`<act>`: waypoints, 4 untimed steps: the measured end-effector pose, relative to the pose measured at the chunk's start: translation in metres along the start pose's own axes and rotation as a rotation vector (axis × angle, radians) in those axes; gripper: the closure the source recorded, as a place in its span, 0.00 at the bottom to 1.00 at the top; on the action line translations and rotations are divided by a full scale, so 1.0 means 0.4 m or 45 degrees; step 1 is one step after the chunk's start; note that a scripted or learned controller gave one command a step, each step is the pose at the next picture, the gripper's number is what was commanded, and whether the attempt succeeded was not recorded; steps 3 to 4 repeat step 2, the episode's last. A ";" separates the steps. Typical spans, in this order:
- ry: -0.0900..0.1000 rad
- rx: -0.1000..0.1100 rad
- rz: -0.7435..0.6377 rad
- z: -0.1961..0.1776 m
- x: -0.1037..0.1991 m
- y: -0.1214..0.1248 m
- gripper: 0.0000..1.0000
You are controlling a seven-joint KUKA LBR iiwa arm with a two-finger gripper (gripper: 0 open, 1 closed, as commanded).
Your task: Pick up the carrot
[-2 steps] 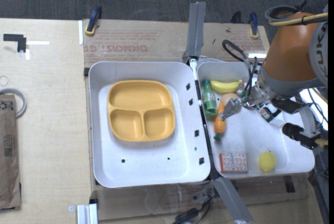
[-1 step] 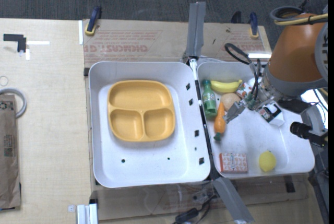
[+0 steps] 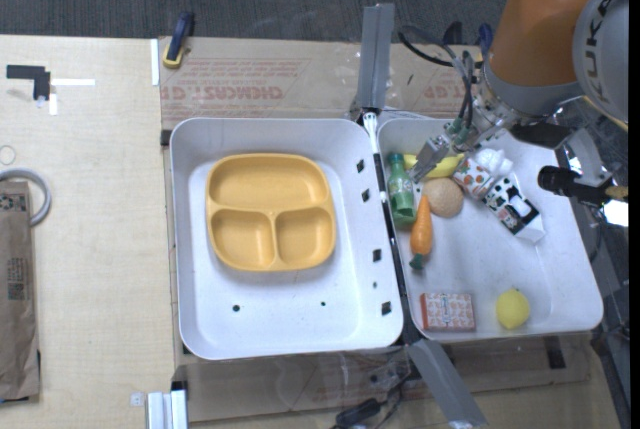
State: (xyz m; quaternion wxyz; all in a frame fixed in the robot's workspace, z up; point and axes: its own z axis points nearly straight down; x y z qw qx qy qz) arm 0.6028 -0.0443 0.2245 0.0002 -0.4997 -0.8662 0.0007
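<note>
Camera view, catalogue of the right-hand shallow white bin (image 3: 560,317) and its contents.

Item: small orange carrot with a green stalk end (image 3: 422,227), tapered, matt-skinned, lying lengthwise near the bin's left wall, stalk end toward the near side. It lies just beside a green plastic bottle (image 3: 401,187) and a round tan potato-like ball (image 3: 444,197), which sits at its far tip; whether they touch is hard to tell.

Item: two-finger gripper (image 3: 437,155) on the grey arm with orange band (image 3: 545,12), reaching in from the right, poised above the far-left corner of the bin, over a yellow banana-like piece (image 3: 447,164). The fingers appear slightly parted with nothing between them; the carrot is not held.

Other contents: white patterned carton (image 3: 500,187), small pink printed box (image 3: 447,310), yellow lemon (image 3: 512,308).

Adjacent: left-hand white bin (image 3: 200,307) bearing a yellow three-compartment plastic tray (image 3: 270,210).

Stage, by judgement: approach, grasp not begun. The next move calls for shifting toward the near side to sit over the carrot's middle, turning the fingers across its narrow width, then descending clear of the bottle and the ball.
</note>
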 end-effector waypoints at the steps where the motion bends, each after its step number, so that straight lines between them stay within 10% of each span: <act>1: 0.001 0.002 -0.063 0.086 0.083 -0.081 0.00; 4: 0.001 0.001 -0.064 0.086 0.083 -0.081 0.00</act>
